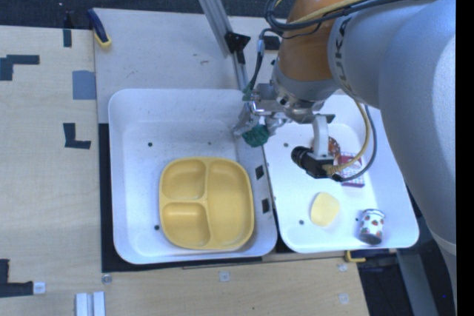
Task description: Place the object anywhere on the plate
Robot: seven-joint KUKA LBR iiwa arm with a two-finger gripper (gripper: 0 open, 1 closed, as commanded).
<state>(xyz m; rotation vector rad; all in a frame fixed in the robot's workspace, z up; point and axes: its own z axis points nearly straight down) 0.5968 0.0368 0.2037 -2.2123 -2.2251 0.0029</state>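
Rt bin [392,237] has pale yellow disc [324,209] & small silvery item [371,226]; clamp [100,29] top-left.

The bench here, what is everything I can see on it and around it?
Bins: two, white, shallow, side by side on the bench.
Plate: one, yellow, divided into compartments, in the left bin.
Green object: one, small, at the gripper's tip, over the divide between the bins.
Pale yellow piece: one, roundish, in the right bin.
Silvery object: one, small, right bin's near corner.
Clamp: one, blue and yellow, bench's far left corner.
Arm: one, grey with an orange band.
Gripper: one, metallic.
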